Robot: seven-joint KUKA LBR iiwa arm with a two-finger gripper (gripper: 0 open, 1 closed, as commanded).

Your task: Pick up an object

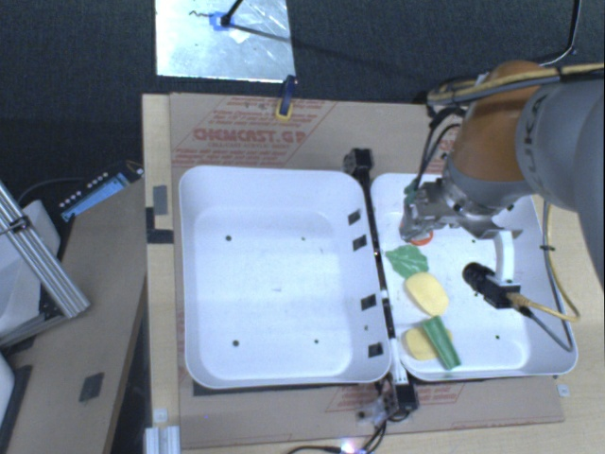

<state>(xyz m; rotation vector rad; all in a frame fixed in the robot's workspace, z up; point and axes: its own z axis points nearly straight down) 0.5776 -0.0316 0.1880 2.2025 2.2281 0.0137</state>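
The claw, whose spread or closure cannot be told, hangs low in the right bin just above the green leaf, which is probably light, thin, bendy and slick, so best pinched across its narrow middle.

Two white bins stand side by side: the left bin and the right bin. Five loose things lie in the right one. Two are yellow, a rounded yellow piece and a lower yellow piece. Two are green, a flat green piece and a long green piece. One is a small red piece, partly hidden. One arm reaches in, bearing one gripper.
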